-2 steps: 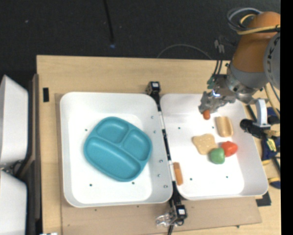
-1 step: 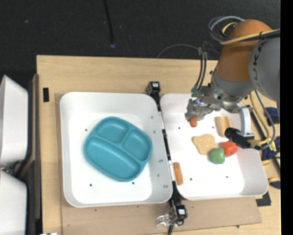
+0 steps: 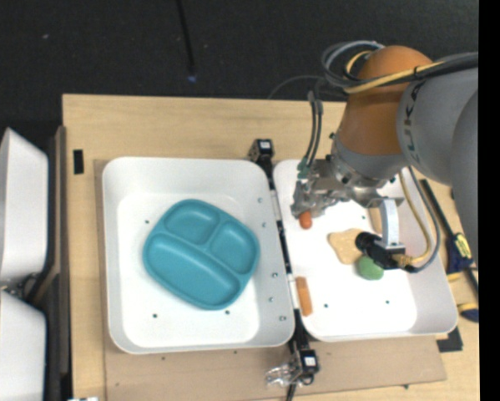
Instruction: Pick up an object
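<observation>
Plate point(image 3: 201, 254), teal, three compartments, lies flat mid left bin point(image 3: 120, 324). Right bin point(image 3: 416, 316) beside it on same table point(image 3: 83, 366). In right bin: orange stick point(image 3: 302, 295) along left wall, small red-orange piece point(image 3: 305, 220) near upper left corner, tan chunk point(image 3: 343, 245) around centre, green ball point(image 3: 369, 267) just beside chunk, lower right. Gripper point(image 3: 308, 207) low over upper left of right bin, tip right at red-orange piece; how far open, or whether gripping anything, cannot tell.
</observation>
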`<action>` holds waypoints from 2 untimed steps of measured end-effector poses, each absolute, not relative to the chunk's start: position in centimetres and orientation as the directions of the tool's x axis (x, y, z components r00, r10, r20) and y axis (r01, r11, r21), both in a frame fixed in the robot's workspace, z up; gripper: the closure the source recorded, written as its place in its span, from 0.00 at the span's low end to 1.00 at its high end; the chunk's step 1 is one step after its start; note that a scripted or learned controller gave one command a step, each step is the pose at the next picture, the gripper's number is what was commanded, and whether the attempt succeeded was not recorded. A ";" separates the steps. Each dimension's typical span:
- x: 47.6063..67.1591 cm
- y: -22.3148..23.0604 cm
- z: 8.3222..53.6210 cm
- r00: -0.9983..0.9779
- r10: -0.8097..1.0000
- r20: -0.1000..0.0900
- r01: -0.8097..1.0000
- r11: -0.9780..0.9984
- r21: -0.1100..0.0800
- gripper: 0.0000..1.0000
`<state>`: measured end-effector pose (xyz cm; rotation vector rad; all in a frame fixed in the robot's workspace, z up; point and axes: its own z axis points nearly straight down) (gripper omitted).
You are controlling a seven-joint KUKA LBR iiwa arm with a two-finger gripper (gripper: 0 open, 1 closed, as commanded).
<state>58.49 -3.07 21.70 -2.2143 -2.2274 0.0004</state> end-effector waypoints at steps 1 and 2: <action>57.7 2.6 23.2 -0.009 1.000 0.003 1.000 0.009 0.003 1.00; 54.8 8.1 24.0 -0.009 1.000 0.003 1.000 0.009 -0.001 1.00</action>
